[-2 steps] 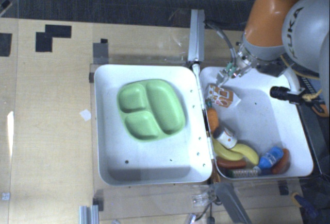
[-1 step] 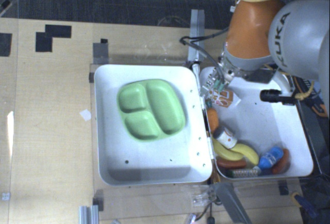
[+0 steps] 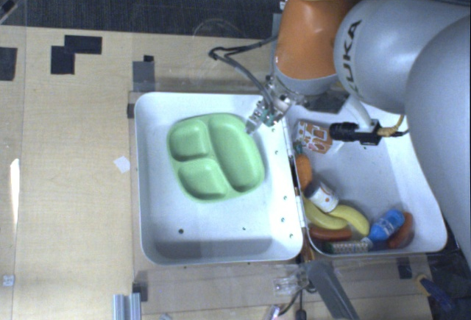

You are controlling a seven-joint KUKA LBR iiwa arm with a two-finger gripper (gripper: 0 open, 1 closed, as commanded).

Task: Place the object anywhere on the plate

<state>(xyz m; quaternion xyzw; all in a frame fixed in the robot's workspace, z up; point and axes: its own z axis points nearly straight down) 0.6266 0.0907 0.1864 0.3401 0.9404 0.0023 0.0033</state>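
Note:
A light green plate with three compartments lies in the left white bin, in its upper middle. My gripper hangs just off the plate's upper right rim, close to the wall between the two bins. It is small in the camera view and partly covered by the orange-banded wrist. I cannot make out any object in it.
The right bin holds a small printed carton, an orange piece, a white and yellow bottle, a banana, a blue bottle and a red item. The arm covers that bin's upper part.

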